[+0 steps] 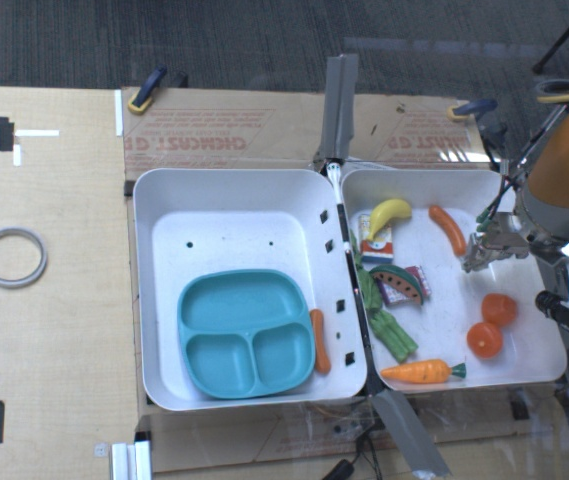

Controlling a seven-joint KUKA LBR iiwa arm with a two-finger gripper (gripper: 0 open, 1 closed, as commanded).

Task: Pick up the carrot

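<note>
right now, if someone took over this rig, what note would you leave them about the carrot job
Gripper: over the right bin, near its right wall, nothing visible between its fingers; whether they are open or shut can't be told.
Carrot: lying flat along the right bin's front edge, green top pointing right, apart from the gripper.
Nearby: two tomatoes between gripper and carrot, a green bean pod just left of it.
Done: nothing yet, carrot not grasped.
Left: move to the front edge, grasp the carrot, lift.

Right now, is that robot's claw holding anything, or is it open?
Gripper: over the right bin, nothing visibly held; open or shut cannot be told. The carrot lies apart from it, near the front wall.
</note>
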